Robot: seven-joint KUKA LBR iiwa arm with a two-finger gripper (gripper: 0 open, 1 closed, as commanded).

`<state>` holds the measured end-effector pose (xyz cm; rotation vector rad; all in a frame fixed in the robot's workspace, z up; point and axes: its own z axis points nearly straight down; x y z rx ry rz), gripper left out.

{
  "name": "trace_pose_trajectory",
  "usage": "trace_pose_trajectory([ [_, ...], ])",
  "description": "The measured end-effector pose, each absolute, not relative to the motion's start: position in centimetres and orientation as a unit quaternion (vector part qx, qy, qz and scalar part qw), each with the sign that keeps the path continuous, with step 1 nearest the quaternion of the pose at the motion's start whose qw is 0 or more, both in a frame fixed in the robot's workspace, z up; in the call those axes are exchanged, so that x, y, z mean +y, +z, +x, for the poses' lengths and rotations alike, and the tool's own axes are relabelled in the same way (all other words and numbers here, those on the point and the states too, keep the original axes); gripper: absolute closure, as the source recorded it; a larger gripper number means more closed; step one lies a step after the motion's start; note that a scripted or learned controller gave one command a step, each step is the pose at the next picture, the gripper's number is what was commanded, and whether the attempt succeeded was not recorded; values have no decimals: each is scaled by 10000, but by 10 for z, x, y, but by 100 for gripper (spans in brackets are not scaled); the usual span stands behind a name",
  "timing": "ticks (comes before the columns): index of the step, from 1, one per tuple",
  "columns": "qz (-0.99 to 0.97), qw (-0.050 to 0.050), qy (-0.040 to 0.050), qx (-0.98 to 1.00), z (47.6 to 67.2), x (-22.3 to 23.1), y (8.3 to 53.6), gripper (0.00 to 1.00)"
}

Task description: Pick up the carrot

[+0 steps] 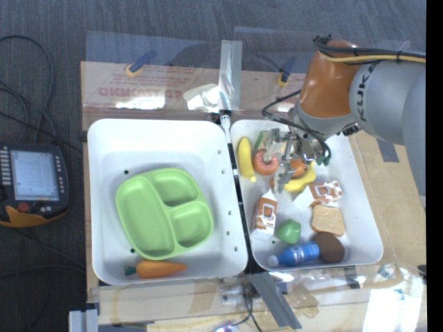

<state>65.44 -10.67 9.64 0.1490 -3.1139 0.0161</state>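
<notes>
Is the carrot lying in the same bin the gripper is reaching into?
No, the carrot lies in the left bin below the green plate, while the gripper is over the right bin.

Both white bins (pixel 104 158) look like smooth, slightly glossy plastic. The green divided plate (pixel 163 213) has a matt plastic sheen, and the carrot (pixel 160 269) looks like smooth moulded plastic too. The hand (pixel 287 159) shows bare, shiny metal parts under the arm's glossy orange band (pixel 329 81). The table (pixel 131 88) looks like matt brown cardboard; the floor (pixel 138 5) is rough grey carpet.
</notes>
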Motion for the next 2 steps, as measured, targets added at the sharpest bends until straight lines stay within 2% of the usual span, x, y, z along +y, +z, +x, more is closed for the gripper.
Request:
trace_pose_trajectory([
  [1,473,-72,58,-9988,662,-104,109,100],
  [2,-154,-44,-4,-9999,610,-52,188,100],
])
